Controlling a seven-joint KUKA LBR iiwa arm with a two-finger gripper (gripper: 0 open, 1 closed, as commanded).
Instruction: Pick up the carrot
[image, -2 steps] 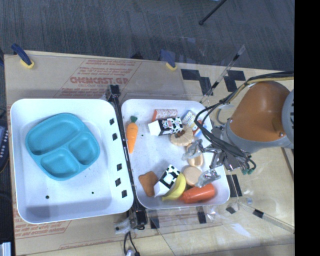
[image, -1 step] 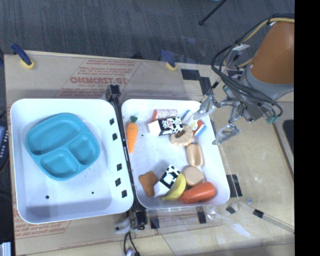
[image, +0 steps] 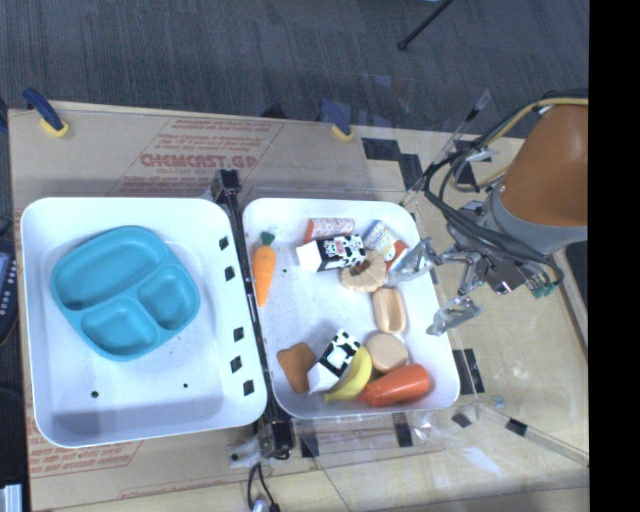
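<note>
From above, the grey arm with its orange band (image: 548, 165) comes in from the right and bends down toward the right edge of the right bin (image: 290, 385), cables looping around its wrist. Its gripper (image: 432, 290) hangs over that bin's right rim, the two metal fingers (image: 418, 258) spread apart with nothing between them, one near the upper packets and the other lower, just outside the rim. The carrot (image: 263, 272) lies at the far left side of the same bin, close against the wall next to the divider, its green top pointing up the view and its orange tip down; it is well apart from the gripper. Along the top of the right bin sit a red-and-white packet (image: 329, 229), a black-and-white cow-patterned carton (image: 334, 252), and a small silver packet (image: 379, 237), with a pale ring-shaped pastry (image: 363, 273) just below them. Under that lies a tan bread roll (image: 390, 309). In the lower part, crowded together, are a brown piece (image: 295, 366), a second black-and-white carton (image: 335, 358), a banana (image: 352, 377), a round tan bun (image: 386, 352) and a red-orange pepper-like piece (image: 397, 385). The left bin (image: 120, 405) holds a blue divided plate (image: 124, 290) in its upper half.
</note>
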